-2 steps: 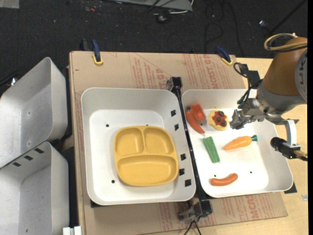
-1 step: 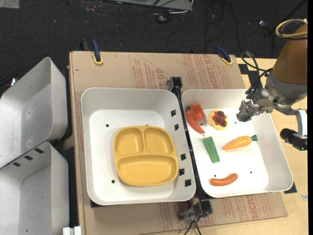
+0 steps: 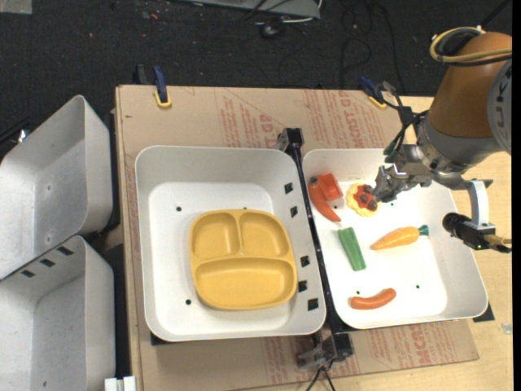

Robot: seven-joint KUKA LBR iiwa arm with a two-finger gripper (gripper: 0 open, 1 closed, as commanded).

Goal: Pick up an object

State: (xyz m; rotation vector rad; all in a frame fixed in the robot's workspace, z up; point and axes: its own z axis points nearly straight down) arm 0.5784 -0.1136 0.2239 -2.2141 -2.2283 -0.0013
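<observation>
Gripper (image 3: 376,191) hangs low over the right bin (image 3: 456,296), toward its far edge, right beside a small yellow-and-red toy (image 3: 361,199). Fingers dark and cluttered, cannot tell whether they pinch the toy or sit apart. Arm (image 3: 468,80) enters from the right with the orange band on top. Same bin: red-orange toy (image 3: 327,194) by the far-left corner, green stick (image 3: 352,248) mid-left, carrot (image 3: 399,237) at centre, red sausage (image 3: 373,300) near the front edge. Left bin (image 3: 163,177) carries 1 yellow 3-compartment plate (image 3: 242,259) at its centre. 2 more white bins (image 3: 49,218) stand off the bench's left edge.
</observation>
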